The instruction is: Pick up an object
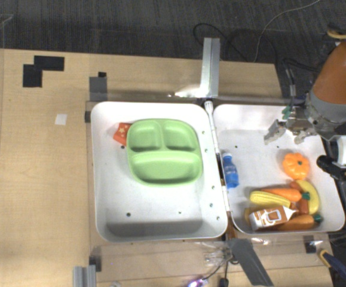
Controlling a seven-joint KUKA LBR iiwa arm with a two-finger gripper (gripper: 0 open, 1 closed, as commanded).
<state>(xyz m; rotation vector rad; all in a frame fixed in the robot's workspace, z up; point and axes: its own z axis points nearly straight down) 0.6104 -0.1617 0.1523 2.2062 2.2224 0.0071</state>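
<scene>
Hovering over right white bin [244, 160], far side; metal two-finger jaws [287, 131] spread, grasping nothing; small orange plastic pumpkin [296, 165] unlifted nearby.

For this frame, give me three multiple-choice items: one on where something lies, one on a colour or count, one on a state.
1. Where does the green divided plate lie?
A. left bin
B. right bin
C. on the bench outside the bins

2. What colour is the small bottle by the wall between the bins?
A. red
B. blue
C. yellow

3. What is the gripper doing?
A. carrying the toy pumpkin
B. pressing on the plate
C. hanging over the right bin with nothing between its fingers

Answers: 1 A, the plate sits in the left bin. 2 B, the bottle is blue. 3 C, the toy pumpkin lies on the floor of the right bin, apart from the gripper.
</scene>
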